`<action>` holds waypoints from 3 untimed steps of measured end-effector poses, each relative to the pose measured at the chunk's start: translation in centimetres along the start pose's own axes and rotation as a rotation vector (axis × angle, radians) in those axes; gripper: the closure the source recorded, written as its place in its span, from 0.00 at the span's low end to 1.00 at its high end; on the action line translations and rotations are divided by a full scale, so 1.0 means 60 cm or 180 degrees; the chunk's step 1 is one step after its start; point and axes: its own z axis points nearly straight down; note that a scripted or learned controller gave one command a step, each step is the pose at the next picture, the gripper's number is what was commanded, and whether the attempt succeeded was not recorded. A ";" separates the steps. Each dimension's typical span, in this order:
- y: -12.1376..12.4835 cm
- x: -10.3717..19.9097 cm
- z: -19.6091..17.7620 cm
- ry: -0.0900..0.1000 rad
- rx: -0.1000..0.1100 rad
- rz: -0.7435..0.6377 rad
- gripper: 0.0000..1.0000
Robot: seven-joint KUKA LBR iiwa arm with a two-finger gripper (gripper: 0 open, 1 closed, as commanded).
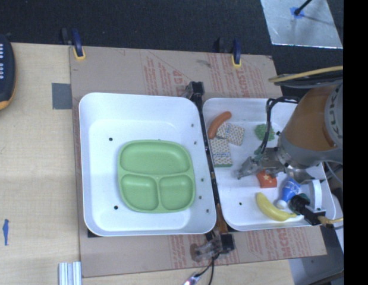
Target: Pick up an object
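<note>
My gripper (246, 170) hangs low over the middle of the right bin (243, 215), reaching in from the right. Just left of it lie two patterned cloth pads (222, 150), and an orange sausage (219, 124) lies at the bin's back left. A small red block (267, 180) sits right under the wrist, partly hidden by it. Near the front lies a yellow banana (273, 208), with a blue and white thing (288, 192) beside it. A green thing (263, 131) peeks out behind the arm. I see nothing between the gripper's tips.
The left bin (97, 159) holds a green divided plate (155, 176). The two bins meet at a rim close to the left of the gripper. A dark device (2, 70) lies at the bench's far left.
</note>
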 end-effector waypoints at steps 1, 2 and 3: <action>0.000 -0.002 -0.017 -0.0001 0.0008 -0.0009 1.00; 0.000 -0.002 -0.017 -0.0001 0.0007 -0.0009 0.00; -0.025 -0.008 0.000 0.0001 0.0000 0.0004 0.00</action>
